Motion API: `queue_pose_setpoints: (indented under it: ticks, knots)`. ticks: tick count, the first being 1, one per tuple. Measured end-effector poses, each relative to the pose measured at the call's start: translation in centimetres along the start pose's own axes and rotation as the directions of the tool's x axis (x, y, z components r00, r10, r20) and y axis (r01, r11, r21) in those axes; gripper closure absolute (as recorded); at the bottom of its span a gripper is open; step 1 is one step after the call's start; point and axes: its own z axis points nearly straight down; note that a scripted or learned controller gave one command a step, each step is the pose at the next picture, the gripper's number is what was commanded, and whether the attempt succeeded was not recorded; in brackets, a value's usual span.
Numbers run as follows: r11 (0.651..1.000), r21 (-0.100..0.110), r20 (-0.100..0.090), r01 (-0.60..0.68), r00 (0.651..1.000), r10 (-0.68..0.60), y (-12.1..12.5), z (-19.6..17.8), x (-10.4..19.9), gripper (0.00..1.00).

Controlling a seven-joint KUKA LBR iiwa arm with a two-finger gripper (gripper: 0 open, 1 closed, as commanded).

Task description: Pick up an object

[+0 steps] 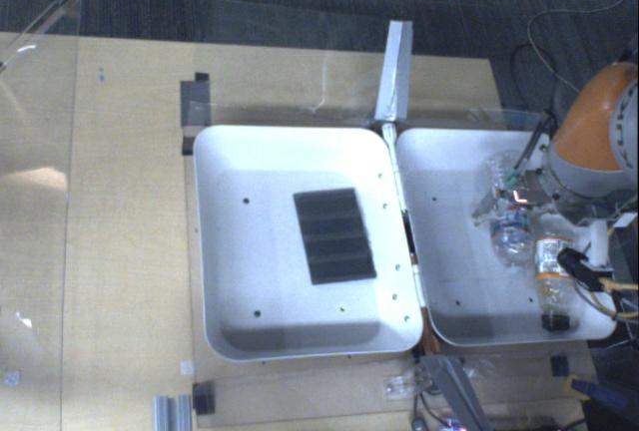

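Note:
A dark, ribbed rectangular block (334,235) lies flat near the middle of the left bin (225,219). In the right bin (439,249) a clear plastic bottle (511,239) lies toward the right side. Just beside it is a small bottle (550,271) with a yellow-orange label and a black cap pointing at the bin's near edge. The arm reaches in from the right, its orange band (597,120) over the bin's right rim. My gripper (511,192) is low in the right bin, right above the far end of the clear bottle.
A grey upright bar (395,70) stands behind the seam between the two bins. Cables (599,274) trail over the right bin's right rim. Small black brackets (197,100) sit on the wooden bench at the left bin's corners.

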Motion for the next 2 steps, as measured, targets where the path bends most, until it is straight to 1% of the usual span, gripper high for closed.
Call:
queue_pose_setpoints:
  ticks: [1,2]
  knots:
    - [1.0,-0.005,0.0,0.004,1.0,-0.004,0.2,-1.2,0.2,1.0]
    - [0.994,0.003,-0.002,-0.109,0.994,0.109,-3.0,-8.8,3.6,1.0]
